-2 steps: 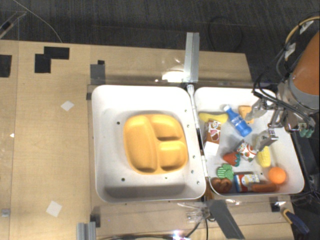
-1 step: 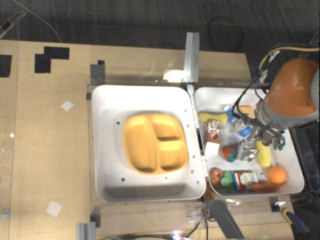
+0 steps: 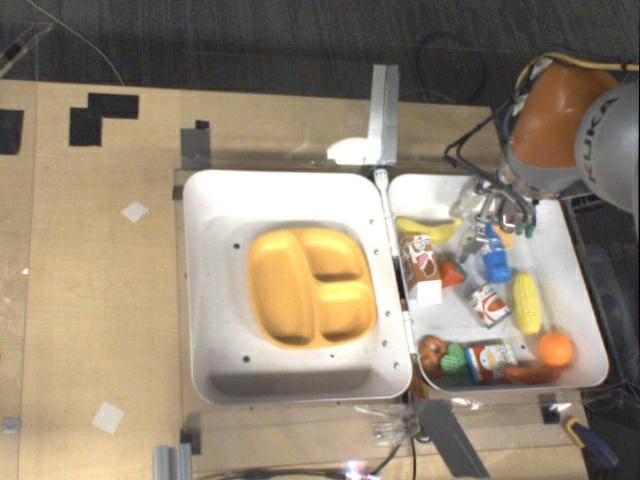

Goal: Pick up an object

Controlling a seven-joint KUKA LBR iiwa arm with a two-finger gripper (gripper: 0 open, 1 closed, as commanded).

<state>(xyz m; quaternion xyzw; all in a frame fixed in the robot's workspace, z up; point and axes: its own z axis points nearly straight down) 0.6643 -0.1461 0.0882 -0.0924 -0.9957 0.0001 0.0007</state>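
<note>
My gripper [image 3: 487,211] hangs over the back of the right bin [image 3: 585,298], its grey arm and orange band reaching in from the upper right. Just below its tip lies a blue toy [image 3: 494,261], and a yellow banana [image 3: 427,228] lies to its left. Further forward in the same bin are a small carton [image 3: 422,266], a red and white can [image 3: 490,305], a corn cob [image 3: 526,303], an orange [image 3: 555,349], a red bottle [image 3: 490,359] and a green item [image 3: 455,361].
The left bin [image 3: 215,268] holds a yellow divided tray [image 3: 310,286]. A metal post [image 3: 384,118] stands behind the wall between the two bins. Wooden bench surface [image 3: 90,298] stretches to the left.
</note>
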